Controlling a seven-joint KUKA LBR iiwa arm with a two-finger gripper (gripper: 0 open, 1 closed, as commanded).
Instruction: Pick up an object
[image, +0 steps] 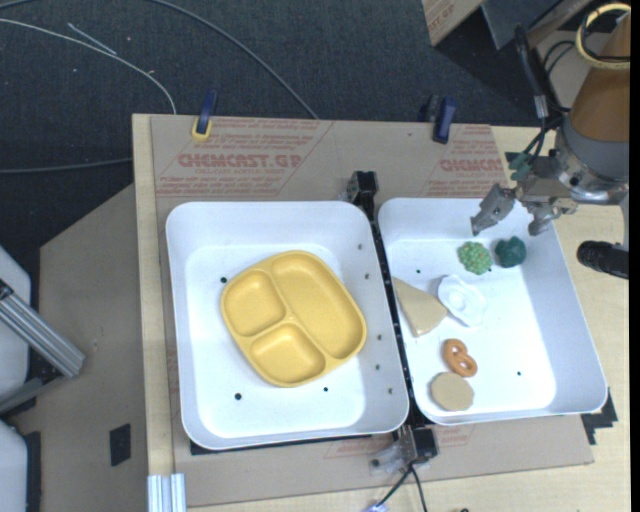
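Observation:
The right bin (540, 380) holds several small items: a light green broccoli-like piece (475, 258), a dark green piece (511, 251), a white crumpled object (463, 298), a tan wedge (418, 307), an orange pretzel (459, 357) and a tan round cookie (452, 392). My gripper (516, 213) hangs over the bin's far right part, just above and behind the two green pieces. Its fingers are spread apart and open, with nothing between them.
The left bin (200, 390) carries a yellow three-compartment plate (292, 317). Both bins rest on a cardboard-backed board (300, 150) with blue clamps (443, 118) at the far edge. A black clip (363, 186) sits between the bins at the back.

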